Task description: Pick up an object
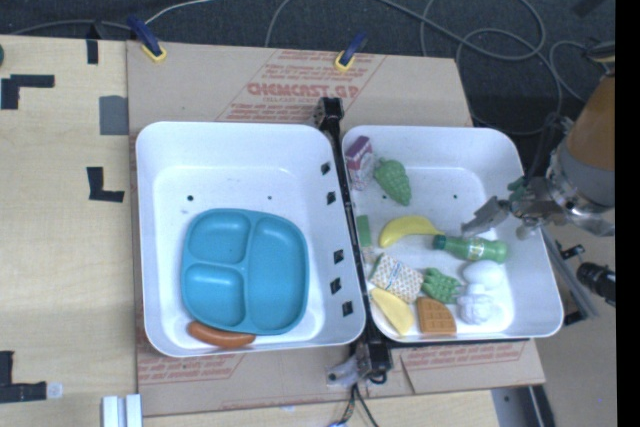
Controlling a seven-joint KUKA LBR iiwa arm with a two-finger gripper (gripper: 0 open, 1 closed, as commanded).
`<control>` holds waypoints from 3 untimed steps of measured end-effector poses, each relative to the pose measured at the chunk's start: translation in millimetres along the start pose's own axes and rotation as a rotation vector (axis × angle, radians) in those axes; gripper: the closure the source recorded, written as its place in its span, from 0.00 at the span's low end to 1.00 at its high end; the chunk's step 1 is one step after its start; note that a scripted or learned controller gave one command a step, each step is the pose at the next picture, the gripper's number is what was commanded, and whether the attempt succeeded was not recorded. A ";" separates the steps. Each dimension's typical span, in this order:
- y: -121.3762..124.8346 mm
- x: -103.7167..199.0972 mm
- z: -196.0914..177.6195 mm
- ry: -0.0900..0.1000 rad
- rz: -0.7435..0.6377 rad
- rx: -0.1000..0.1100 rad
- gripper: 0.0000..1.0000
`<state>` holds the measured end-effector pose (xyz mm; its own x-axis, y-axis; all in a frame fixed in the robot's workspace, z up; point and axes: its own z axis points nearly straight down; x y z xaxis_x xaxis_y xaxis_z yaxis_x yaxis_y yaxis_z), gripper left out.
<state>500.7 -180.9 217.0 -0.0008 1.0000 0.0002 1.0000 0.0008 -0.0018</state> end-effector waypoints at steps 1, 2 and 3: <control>41.7 42.7 109.6 0.001 -0.001 0.002 0.00; 105.4 80.9 130.5 -0.001 -0.002 -0.006 0.00; 105.2 80.4 120.9 -0.002 -0.003 -0.005 1.00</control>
